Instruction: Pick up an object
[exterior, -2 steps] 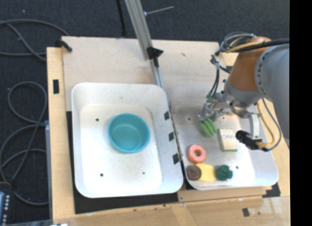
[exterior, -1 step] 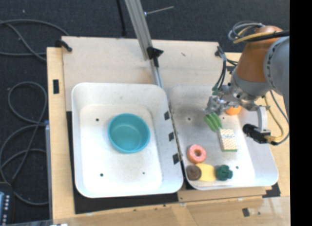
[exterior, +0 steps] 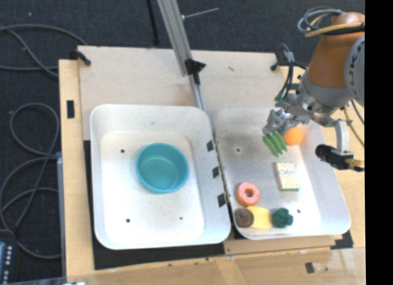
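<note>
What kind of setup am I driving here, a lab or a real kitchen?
Likely a robotics lab test bench: two white bins on a plywood board, toy items like a pink donut, loose cables on dark carpet.

Green ridged object (exterior: 276, 142) under pincer (exterior: 277, 125), touching orange ball (exterior: 294, 136), right bin

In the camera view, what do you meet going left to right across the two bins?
Teal bowl → brown donut → yellow block → dark green object. The pink donut, sponge, green object, orange ball and claw overlap these in left-right position, so they are left out.
</note>
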Robot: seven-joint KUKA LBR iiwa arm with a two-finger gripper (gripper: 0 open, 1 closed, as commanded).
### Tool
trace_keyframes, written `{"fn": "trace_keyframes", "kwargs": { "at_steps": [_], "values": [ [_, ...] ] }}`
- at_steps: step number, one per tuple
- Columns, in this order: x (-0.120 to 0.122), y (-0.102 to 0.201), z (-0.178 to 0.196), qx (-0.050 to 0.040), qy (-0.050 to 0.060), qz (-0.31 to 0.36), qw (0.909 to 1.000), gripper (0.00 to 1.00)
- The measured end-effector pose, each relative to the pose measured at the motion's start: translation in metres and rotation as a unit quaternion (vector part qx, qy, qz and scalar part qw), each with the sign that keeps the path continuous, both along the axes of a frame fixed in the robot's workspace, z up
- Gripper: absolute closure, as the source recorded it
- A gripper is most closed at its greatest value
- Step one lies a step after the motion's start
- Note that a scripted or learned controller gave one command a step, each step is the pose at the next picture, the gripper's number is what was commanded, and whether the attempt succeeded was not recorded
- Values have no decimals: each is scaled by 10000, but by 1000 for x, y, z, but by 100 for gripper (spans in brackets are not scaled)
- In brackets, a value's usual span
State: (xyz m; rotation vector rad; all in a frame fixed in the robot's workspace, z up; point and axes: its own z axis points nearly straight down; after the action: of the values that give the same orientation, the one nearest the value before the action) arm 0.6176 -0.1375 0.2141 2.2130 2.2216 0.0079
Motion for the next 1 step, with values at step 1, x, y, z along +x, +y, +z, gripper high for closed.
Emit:
{"fn": "trace_keyframes", "kwargs": {
  "at_steps": [1],
  "values": [
    [2,-1,51,-2,2,1,10000,100]
  ]
}}
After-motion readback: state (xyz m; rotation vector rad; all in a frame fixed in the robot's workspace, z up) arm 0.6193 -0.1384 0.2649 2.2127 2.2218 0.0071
